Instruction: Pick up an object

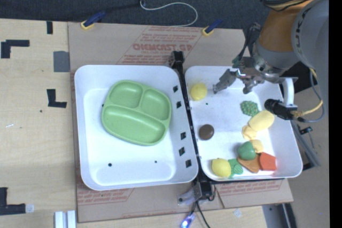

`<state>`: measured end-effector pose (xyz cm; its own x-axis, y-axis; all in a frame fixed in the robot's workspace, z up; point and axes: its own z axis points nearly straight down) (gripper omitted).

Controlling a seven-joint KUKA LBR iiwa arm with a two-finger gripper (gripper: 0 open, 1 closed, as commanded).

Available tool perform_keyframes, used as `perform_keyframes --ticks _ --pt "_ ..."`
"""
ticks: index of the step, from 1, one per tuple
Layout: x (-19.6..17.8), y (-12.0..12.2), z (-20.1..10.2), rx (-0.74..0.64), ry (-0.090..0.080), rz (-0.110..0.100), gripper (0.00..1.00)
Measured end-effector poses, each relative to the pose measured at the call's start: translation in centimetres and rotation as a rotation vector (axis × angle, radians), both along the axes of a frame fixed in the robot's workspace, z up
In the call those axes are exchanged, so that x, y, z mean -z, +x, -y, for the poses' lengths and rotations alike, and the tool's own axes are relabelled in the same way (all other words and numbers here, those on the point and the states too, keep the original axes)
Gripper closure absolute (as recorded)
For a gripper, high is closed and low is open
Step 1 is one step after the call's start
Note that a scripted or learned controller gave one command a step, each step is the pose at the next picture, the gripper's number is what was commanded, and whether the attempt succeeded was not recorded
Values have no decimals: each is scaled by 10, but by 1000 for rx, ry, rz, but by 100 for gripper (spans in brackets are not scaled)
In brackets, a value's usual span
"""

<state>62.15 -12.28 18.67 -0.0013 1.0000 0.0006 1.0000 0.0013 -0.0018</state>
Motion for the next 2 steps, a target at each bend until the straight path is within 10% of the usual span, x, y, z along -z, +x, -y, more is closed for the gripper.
perform_keyframes --ticks 1,2 --pt "-10 0 -1 -2 0 0 100" --pt "-116 -32 -75 -7 1 8 100"
